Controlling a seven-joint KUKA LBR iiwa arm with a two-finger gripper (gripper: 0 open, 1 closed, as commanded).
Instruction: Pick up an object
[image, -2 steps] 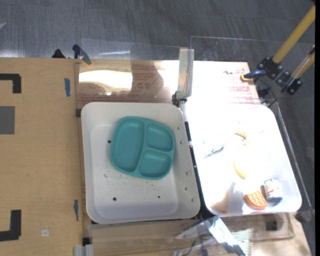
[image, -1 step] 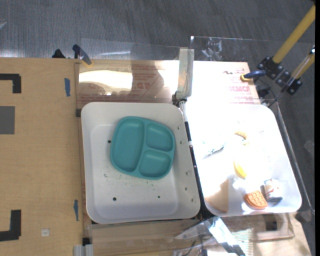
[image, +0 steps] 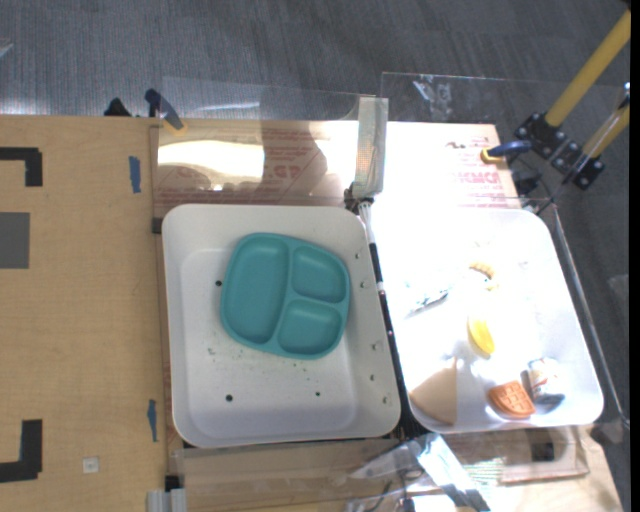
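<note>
In the right bin the candidates sit untouched: a glossy yellow oval piece, a ridged orange waffle-looking thing and a tan cone shape, so nothing's picked up yet imo. The left bin holds a smooth teal divided plate. Can't tell what the gripper's doing.
</note>
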